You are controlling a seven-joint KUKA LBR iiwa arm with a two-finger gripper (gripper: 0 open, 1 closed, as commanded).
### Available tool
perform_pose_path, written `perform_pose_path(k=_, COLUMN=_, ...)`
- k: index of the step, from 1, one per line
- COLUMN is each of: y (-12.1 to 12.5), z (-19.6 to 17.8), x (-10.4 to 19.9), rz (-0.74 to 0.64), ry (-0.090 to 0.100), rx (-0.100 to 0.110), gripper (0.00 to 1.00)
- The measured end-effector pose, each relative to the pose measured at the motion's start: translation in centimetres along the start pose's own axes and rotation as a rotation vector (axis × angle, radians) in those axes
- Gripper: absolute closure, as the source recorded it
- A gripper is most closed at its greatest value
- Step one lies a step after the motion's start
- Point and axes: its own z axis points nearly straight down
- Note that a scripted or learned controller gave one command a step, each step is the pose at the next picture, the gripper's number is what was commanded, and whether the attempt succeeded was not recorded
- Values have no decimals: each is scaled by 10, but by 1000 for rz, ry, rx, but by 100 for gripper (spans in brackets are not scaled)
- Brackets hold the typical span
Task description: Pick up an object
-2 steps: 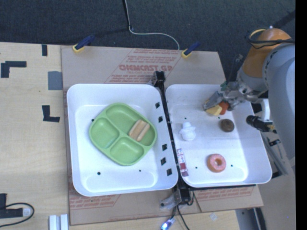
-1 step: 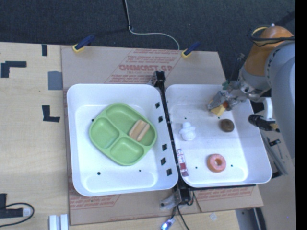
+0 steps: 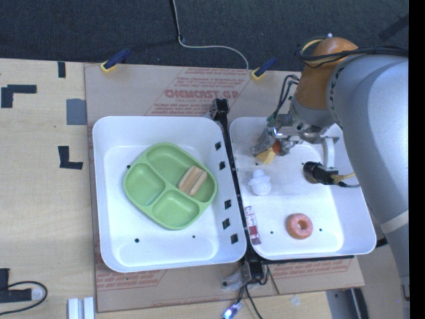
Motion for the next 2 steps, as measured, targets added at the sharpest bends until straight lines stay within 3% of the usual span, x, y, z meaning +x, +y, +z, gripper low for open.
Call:
perform_pose_path(k=1, y=-44, z=-105, x=53, rz=0, ry=5, rx=-17, gripper=100)
perform_pose_path(k=2, y=-42, z=-117, x=130, rz=-3, ry=5, rx=-12, gripper=100)
